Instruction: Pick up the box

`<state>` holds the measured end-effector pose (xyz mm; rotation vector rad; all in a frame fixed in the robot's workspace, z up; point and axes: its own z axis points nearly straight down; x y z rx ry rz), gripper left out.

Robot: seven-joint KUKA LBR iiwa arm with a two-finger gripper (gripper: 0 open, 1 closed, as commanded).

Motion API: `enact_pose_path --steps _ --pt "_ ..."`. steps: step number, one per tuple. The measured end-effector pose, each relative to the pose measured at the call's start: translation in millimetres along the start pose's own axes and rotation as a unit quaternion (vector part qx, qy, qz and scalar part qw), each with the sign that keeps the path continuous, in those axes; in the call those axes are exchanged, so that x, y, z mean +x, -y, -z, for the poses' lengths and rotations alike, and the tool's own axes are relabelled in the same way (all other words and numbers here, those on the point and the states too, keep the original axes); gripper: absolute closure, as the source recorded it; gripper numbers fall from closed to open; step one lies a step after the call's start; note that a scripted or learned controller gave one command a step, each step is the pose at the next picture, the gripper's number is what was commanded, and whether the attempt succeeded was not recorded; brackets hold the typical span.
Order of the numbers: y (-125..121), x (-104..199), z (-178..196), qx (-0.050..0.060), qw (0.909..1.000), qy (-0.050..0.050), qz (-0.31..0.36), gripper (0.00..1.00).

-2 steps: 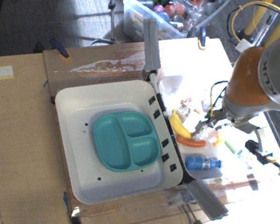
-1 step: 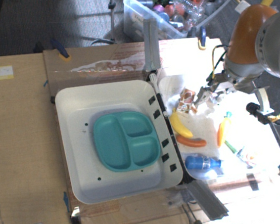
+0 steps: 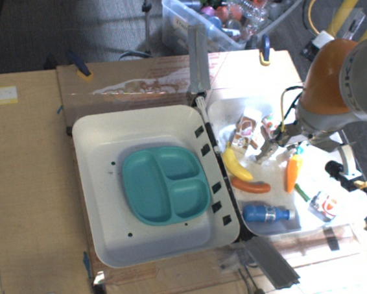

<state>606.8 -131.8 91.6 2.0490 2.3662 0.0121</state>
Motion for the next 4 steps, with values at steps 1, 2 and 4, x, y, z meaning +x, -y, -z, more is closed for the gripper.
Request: enact_pose_path --steps 1,2,4 --pt "102 -79 95 0.005 0.9925 0.0 -0.122 0.0" --pt "131 -13 26 0.009 0.9645 -0.001 -0.264 0.0" --pt "88 106 94 0.007 0.9626 0.0 -0.271 1.0"
